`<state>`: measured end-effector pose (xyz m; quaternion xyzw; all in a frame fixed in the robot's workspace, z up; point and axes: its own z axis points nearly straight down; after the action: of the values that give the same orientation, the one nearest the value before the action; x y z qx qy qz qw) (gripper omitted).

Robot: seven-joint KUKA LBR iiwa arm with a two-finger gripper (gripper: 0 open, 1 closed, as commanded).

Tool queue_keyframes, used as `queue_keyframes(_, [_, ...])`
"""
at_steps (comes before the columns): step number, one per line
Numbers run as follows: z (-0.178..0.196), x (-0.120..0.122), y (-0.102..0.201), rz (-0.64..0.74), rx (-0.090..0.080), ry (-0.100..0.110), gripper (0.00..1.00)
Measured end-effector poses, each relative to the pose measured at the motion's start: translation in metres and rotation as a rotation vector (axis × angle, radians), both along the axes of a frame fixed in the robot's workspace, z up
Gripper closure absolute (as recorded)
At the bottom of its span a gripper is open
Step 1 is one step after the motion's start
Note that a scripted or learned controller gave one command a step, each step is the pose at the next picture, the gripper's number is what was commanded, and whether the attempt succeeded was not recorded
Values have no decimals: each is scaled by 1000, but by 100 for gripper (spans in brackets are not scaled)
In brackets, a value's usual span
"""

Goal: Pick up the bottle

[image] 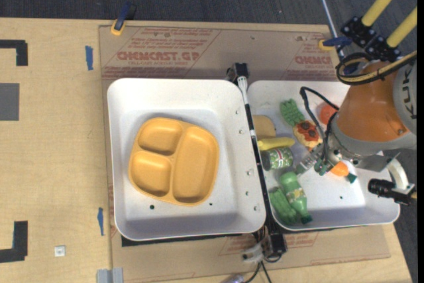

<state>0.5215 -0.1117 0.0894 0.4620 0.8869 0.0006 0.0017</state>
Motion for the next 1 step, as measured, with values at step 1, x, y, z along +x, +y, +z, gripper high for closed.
queue_keyframes(1, [-1,-1,0,0,1,2,0])
